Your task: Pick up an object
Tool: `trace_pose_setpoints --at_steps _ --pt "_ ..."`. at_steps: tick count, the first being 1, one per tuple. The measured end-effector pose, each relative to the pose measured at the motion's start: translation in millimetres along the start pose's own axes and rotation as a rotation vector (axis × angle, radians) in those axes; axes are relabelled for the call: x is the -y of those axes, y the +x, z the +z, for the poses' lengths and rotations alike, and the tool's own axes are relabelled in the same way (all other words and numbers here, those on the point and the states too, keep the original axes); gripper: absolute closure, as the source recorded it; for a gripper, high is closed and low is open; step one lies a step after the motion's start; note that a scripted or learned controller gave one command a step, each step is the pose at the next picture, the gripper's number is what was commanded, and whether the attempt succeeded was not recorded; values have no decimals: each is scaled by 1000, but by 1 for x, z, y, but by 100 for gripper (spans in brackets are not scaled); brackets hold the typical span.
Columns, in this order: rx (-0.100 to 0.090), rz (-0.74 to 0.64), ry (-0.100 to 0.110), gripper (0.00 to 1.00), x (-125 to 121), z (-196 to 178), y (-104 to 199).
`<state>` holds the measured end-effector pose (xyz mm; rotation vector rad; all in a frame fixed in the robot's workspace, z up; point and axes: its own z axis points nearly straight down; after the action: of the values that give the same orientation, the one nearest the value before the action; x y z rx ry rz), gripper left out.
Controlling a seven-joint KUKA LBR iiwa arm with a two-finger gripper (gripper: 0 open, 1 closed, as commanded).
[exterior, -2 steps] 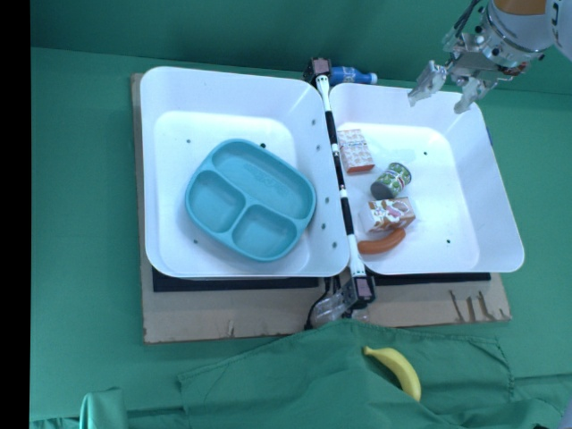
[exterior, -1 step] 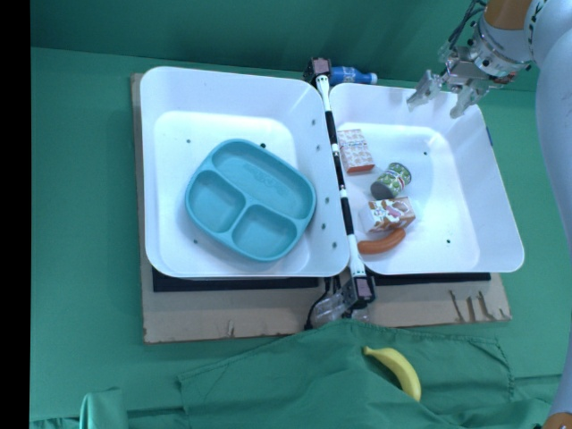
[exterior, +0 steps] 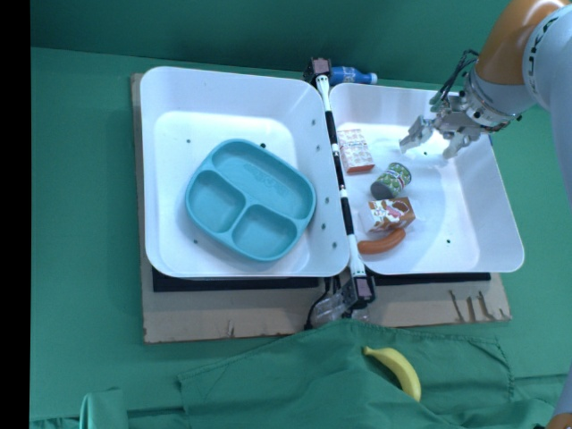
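Green cloth covered the desk (exterior: 80,195), where two shallow white plastic bins sat side by side. At left, the left bin (exterior: 170,105) held a teal divided tray (exterior: 250,199). At upper right, the gripper (exterior: 438,141) hung spread open, grasping nothing, above the right bin (exterior: 483,222), whose left side held a small printed box (exterior: 356,149), a dark cup (exterior: 391,180), a snack packet (exterior: 391,212) and a red sausage (exterior: 382,243).

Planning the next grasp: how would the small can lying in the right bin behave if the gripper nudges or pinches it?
The can lies on its side, so a nudge would probably roll it, perhaps toward the small box beside it. Its round, seemingly smooth wall may slip between fingers. The gripper hovers open above the bin, apart from the can.
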<state>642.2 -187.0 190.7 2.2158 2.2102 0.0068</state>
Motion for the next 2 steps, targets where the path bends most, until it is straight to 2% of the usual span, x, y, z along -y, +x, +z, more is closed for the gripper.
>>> trace_pose_setpoints --at_steps 1,2 --pt "3 2 -8 0 79 3 12" --pt "2 2 -10 0 114 3 -2"
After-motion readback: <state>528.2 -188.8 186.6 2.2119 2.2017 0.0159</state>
